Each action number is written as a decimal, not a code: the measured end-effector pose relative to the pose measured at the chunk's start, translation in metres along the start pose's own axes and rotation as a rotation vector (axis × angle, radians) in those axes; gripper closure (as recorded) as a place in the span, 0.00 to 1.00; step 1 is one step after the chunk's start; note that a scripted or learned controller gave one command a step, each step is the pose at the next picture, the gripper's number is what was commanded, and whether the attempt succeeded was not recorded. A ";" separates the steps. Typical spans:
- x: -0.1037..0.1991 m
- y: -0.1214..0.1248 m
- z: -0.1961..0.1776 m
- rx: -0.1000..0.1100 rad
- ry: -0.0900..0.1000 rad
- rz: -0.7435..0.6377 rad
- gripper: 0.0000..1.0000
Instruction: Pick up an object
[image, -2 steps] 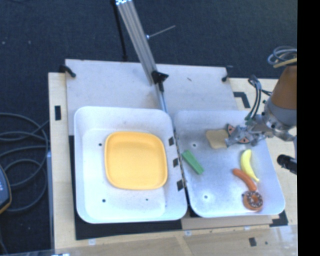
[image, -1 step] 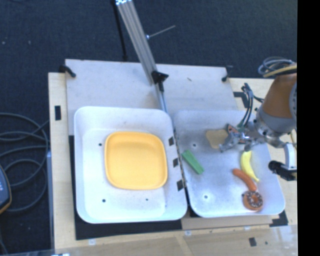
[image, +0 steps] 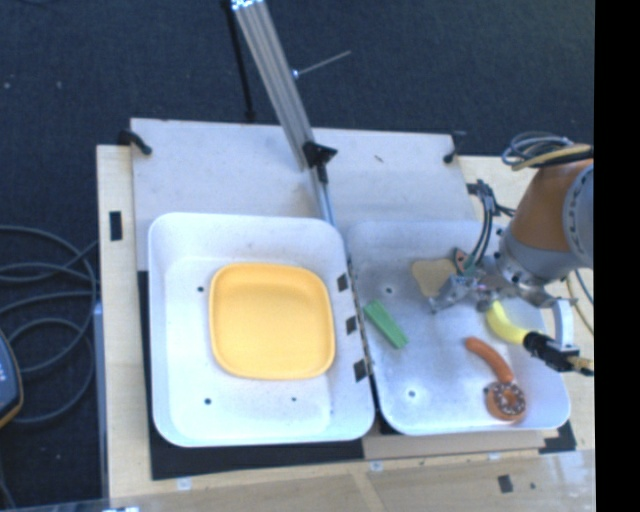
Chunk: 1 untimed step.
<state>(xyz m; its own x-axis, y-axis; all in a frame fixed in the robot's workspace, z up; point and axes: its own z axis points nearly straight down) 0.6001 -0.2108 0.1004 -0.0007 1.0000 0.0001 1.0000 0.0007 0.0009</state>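
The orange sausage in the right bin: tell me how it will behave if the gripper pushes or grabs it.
The orange sausage looks round and narrow, so a sideways push would probably roll it. Its smooth, glossy skin suggests it may slip from the fingers unless gripped across its middle. It lies close beside the brown doughnut, so a push that way could well nudge that too.

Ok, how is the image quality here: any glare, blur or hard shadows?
Camera view: soft overall, fine detail smeared; the white bins look washed out under bright light; the yellow plate is evenly lit; the gripper is blurry; the dark floor loses detail.
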 end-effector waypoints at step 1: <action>-0.001 0.000 -0.012 -0.002 0.000 0.001 1.00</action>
<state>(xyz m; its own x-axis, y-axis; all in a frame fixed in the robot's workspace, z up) 0.6005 -0.2116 0.1120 0.0001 1.0000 -0.0001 1.0000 -0.0001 0.0031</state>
